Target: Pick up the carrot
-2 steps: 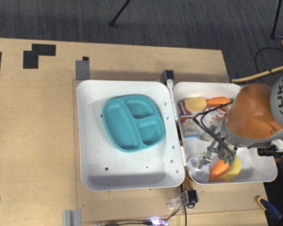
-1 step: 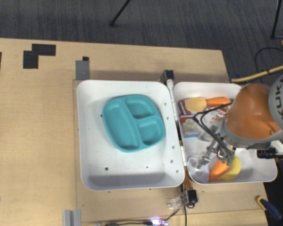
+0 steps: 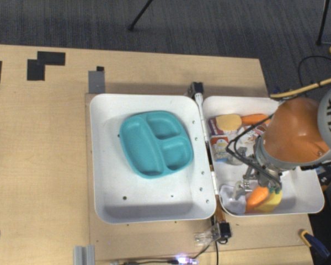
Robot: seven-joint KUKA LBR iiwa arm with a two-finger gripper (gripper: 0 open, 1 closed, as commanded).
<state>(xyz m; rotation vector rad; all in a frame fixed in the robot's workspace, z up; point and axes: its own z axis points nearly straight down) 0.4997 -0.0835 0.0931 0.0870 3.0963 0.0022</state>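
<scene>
Carrot (image 3: pixel 255 118) lay at the far end of the right bin (image 3: pixel 306 206), partly hidden by the arm (image 3: pixel 295 131), while the gripper (image 3: pixel 257 189) pinched a small orange toy (image 3: pixel 256 196).

Grey KUKA arm (image 3: pixel 330 117) with black lettering, broad glossy orange band (image 3: pixel 295 131) above the wrist, black cables (image 3: pixel 244 142) looping beside it, metallic hand (image 3: pixel 252 184) below the band.

Orange carrot (image 3: pixel 254 118) along right bin's far wall
</scene>
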